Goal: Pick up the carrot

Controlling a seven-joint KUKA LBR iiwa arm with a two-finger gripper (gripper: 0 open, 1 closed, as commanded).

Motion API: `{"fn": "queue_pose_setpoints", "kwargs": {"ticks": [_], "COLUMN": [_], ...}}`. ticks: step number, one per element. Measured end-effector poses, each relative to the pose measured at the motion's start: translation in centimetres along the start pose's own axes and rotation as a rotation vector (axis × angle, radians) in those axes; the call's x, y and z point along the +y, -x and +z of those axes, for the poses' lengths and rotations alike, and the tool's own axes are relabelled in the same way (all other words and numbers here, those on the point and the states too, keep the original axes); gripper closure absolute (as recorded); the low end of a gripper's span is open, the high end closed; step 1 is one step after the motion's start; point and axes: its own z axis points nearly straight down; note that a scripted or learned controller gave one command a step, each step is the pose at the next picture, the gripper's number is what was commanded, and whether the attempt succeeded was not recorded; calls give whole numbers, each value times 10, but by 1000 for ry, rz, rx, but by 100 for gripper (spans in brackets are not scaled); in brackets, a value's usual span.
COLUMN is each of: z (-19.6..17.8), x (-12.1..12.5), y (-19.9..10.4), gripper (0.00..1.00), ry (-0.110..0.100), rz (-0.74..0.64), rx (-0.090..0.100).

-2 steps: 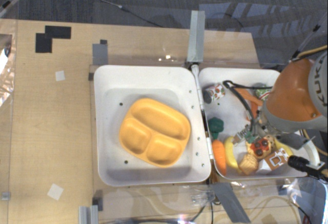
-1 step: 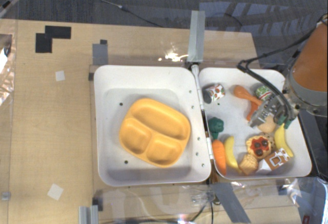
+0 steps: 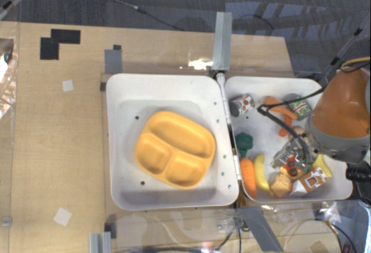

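The carrot (image 3: 247,174) is a smooth orange piece lying along the left wall of the right bin (image 3: 342,191), near its front corner. A yellow banana (image 3: 261,172) lies right beside it. My gripper (image 3: 288,157) hangs low over the middle of the right bin, to the right of the carrot and apart from it, above a cluster of small toys. The arm's orange band (image 3: 346,108) covers the bin's right side.
The left bin (image 3: 124,95) holds a yellow divided plate (image 3: 175,148). In the right bin lie a green toy (image 3: 244,142), a small can (image 3: 243,105), orange pieces (image 3: 277,109), a green-labelled can (image 3: 299,108), a cracker-like piece (image 3: 280,184) and a patterned box (image 3: 313,179).
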Motion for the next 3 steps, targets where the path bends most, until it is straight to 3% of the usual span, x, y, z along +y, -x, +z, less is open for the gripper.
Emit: {"fn": "queue_pose_setpoints", "kwargs": {"ticks": [1,2,3], "z": [-114,-58,-50], "x": [50,88,42], "y": [-36,-73,-32], "gripper": [100,100,100], "ry": [16,7,6], "rz": [-5,118,-149], "rx": [-19,-6,-11]}}
